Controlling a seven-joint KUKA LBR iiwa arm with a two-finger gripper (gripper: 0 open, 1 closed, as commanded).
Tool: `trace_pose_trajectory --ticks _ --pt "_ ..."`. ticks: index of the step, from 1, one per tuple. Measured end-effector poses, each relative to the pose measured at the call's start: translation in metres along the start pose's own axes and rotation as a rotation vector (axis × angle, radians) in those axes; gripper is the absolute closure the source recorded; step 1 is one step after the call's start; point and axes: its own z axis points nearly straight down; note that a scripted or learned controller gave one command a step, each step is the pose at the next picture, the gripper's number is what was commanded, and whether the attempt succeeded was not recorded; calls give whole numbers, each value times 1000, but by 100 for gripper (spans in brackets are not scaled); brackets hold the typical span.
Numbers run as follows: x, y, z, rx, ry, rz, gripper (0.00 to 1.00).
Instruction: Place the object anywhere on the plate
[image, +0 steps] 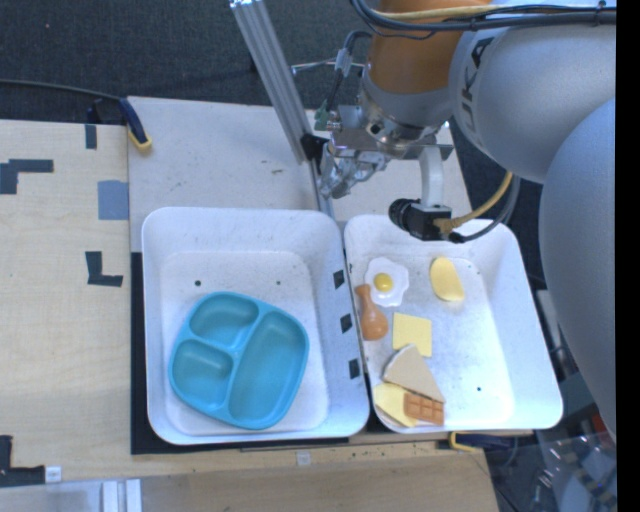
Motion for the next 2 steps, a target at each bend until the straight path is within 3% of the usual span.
trace_pose_trajectory --ticks 1,2 --pt "2 10 93 17 -4 2 100" --pt "7 17 23 2 0 1 100"
